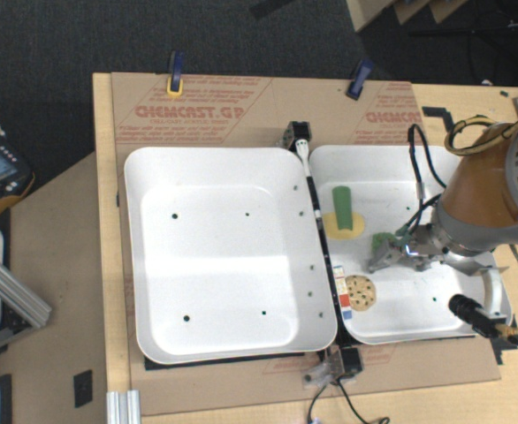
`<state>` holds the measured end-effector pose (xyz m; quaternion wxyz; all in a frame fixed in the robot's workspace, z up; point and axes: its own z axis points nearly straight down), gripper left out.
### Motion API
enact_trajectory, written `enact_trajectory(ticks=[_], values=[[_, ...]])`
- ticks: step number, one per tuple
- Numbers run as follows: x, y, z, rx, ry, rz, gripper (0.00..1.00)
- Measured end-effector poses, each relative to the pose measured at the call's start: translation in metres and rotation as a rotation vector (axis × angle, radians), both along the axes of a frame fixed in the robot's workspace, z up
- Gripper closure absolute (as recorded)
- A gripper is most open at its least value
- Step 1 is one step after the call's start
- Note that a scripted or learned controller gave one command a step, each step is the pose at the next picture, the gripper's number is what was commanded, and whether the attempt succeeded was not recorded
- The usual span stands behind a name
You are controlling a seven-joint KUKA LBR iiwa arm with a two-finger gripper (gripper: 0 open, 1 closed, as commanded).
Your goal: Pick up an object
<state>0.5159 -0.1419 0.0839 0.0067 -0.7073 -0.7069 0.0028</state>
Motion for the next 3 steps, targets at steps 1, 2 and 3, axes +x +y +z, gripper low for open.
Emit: enact_trajectory(ticks=[1, 2, 3], values=[[0.005, -0.002, 0.015, -0.006, -0.015, -0.001, 1.0], [0.129, 0.076, 0.123, -0.005, -0.035, 0.014, 1.0], [0.046, 0.067, 0.139, -0.004, -0.008, -0.003, 1.0]])
